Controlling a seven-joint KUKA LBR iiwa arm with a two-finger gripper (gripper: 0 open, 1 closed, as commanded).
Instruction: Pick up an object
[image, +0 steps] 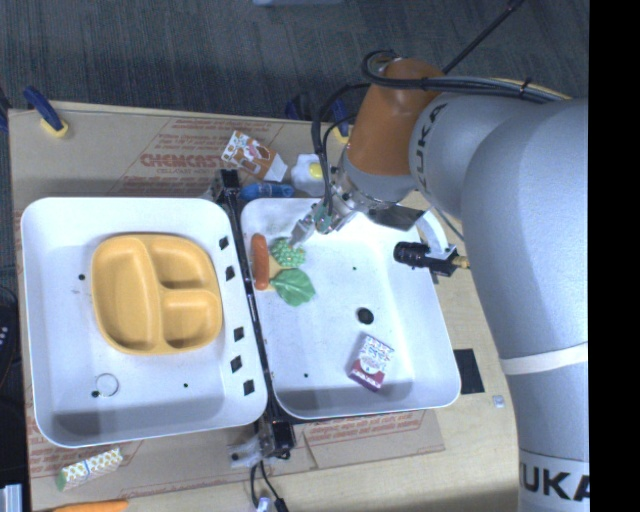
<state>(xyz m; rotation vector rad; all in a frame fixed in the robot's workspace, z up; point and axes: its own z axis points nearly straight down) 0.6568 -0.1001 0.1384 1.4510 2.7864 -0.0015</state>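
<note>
Currently the hand sits low in the right bin, near its upper-left corner, just up and right of the green leafy toy. Can't tell how far open it is or whether it has anything; the wrist hides most of it. Nothing visibly gripped.

Candidates in that bin: the green toy, an orange carrot-like piece touching it by the bin's left wall, a small printed packet near the bottom edge, well apart. Yellow divided tray is in the left bin.

Risks, my read:
- green toy and carrot touch, so a grasp may nudge one and miss both
- carrot hugs the wall, little finger clearance
- the leaf looks soft and flat and may slip out on lift
</note>
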